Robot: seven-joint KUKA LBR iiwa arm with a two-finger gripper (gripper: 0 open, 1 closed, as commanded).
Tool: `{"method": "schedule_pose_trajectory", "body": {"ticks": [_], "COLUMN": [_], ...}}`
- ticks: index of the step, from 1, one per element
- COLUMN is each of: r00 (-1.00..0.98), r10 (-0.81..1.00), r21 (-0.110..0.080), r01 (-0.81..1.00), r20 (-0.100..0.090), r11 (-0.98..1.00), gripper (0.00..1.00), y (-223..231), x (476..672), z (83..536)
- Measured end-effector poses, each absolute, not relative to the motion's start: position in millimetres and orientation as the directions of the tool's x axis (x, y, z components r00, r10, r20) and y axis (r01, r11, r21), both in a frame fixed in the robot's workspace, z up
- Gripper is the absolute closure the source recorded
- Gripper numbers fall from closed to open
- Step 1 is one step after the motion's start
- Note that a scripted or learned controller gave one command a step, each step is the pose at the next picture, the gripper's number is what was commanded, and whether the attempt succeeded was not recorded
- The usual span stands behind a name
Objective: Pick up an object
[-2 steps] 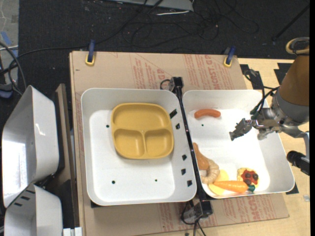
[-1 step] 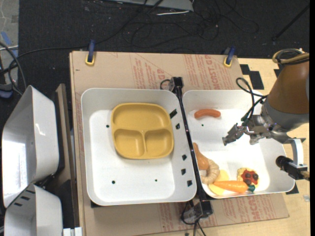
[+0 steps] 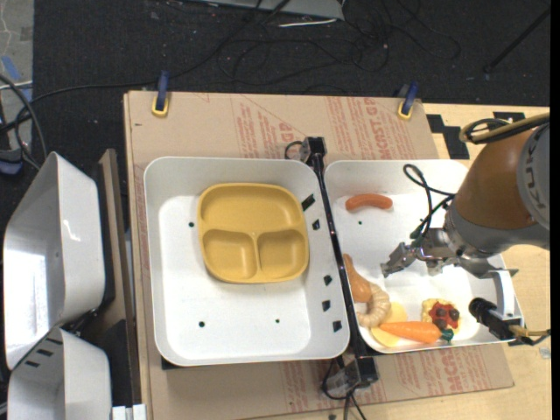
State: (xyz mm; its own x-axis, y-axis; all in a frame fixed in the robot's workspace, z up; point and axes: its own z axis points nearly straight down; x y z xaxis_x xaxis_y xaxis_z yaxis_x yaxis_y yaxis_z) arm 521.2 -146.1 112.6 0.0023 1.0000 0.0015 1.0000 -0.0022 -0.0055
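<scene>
My gripper (image 3: 404, 259) hangs over the middle of the right bin (image 3: 398, 178), reaching in from the right, with nothing visible between its fingers. A sausage (image 3: 368, 202) lies at the bin's far side. At the near left lie a chicken drumstick (image 3: 355, 280) and a curled shrimp-like piece (image 3: 377, 308). A carrot (image 3: 410, 331) rests on a pale yellow slice along the near wall. Beside it sits a small pizza-like piece (image 3: 440, 313) with red and dark toppings.
The left bin (image 3: 166, 261) holds a yellow three-compartment plate (image 3: 254, 232). A black divider strip (image 3: 328, 243) runs between the bins. Cables trail by the arm's wrist (image 3: 429, 199). White tubs (image 3: 52, 243) stand at the far left off the bench.
</scene>
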Motion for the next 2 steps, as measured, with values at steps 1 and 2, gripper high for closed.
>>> {"method": "schedule_pose_trajectory", "body": {"ticks": [1, 2], "r00": [0.002, 0.003], "r10": [1.0, 1.0], "r21": [-0.003, -0.001], "r01": [1.0, 1.0], "r20": [0.001, 0.001], "r11": [-0.002, -0.003], "gripper": [0.0, 1.0], "y": [-145, -145], "x": [520.6, 521.3], "z": [91, 102]}}
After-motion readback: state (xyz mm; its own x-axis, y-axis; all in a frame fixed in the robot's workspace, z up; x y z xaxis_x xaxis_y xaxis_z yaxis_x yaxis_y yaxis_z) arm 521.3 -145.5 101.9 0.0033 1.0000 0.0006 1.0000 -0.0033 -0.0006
